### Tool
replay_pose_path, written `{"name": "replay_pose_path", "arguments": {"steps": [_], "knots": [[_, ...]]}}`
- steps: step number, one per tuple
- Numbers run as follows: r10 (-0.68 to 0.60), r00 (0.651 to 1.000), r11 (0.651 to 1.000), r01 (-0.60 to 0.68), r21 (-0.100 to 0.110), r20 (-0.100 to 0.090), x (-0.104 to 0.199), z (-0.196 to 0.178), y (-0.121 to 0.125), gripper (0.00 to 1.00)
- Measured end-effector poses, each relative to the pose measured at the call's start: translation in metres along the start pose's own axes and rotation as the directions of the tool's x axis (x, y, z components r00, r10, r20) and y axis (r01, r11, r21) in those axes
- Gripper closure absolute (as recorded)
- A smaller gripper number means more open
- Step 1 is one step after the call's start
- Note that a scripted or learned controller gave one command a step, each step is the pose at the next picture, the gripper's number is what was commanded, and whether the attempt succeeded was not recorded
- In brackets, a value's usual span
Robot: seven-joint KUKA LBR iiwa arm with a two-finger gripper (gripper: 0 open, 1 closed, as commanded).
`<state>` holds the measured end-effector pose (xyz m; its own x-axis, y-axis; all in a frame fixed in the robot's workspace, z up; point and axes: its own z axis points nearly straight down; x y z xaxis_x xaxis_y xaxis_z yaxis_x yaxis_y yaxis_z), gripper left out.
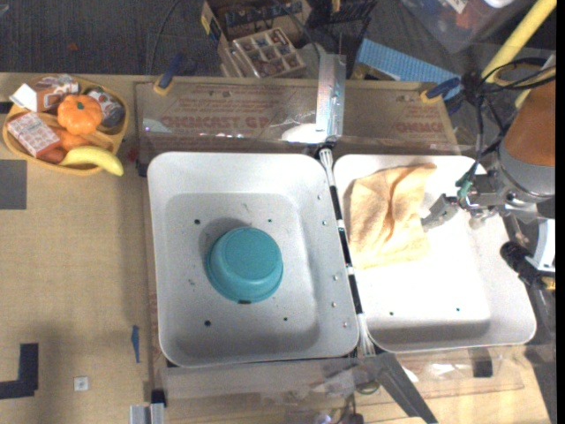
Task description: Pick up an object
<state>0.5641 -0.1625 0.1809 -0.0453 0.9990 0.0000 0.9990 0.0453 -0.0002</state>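
— Item one, nearest the lens?
— Left bin (168,193): one teal bowl (245,264), upside down at the centre of the floor. Judged rigid, smooth, domed; little for two fingers to catch on.

— Item two?
— Right bin (459,325): one tan cloth (388,215), crumpled against the wall shared with the left bin. Judged light, soft, limp; best pinched at a raised fold along its right edge.

— Your pincer?
— My gripper (439,210) sits at that right edge, low over the bin. Open or closed: I cannot tell. Nothing visibly held.

— Off-bench?
— Fruit basket (62,131), far left.
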Motion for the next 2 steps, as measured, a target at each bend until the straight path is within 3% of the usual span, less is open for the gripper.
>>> {"name": "replay_pose_path", "arguments": {"steps": [1, 2], "knots": [[0.120, 0.993, 0.993, -0.120, -0.004, 0.002, 0.000, -0.018, 0.012, 0.00], [0.161, 0.987, 0.987, -0.161, -0.016, 0.002, 0.051, 0.089, 0.051, 0.00]]}}
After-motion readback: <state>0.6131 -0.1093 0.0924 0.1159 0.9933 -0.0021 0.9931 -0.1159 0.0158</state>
